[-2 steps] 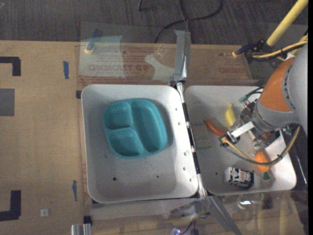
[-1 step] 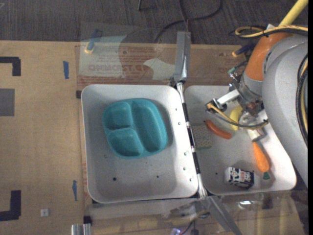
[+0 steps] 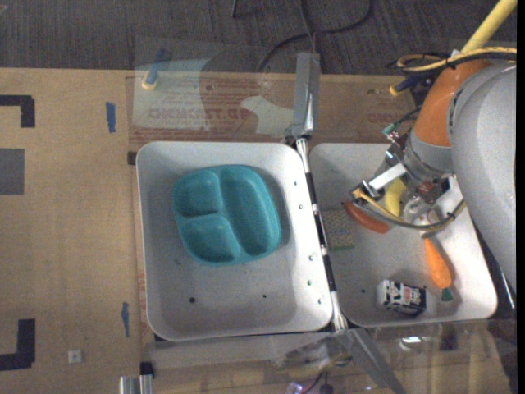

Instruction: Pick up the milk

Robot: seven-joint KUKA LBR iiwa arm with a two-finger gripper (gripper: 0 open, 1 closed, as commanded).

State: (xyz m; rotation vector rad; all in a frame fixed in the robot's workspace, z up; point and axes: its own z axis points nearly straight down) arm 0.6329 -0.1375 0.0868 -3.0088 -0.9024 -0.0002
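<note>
The milk [image 3: 401, 296] is a small black-and-white carton lying on its side near the front edge of the right bin [image 3: 344, 179]. My gripper [image 3: 399, 194] hangs over the back half of that bin, above a yellow item [image 3: 394, 199] and a red-orange item [image 3: 366, 217]. It is well behind the milk and apart from it. The wrist and cables hide what lies directly under the gripper.
An orange carrot [image 3: 437, 264] lies just right of and behind the milk. A small greenish patch [image 3: 340, 236] sits by the right bin's left wall. The left bin [image 3: 156, 245] holds a teal divided plate [image 3: 227, 213]. The grey arm covers the right bin's right side.
</note>
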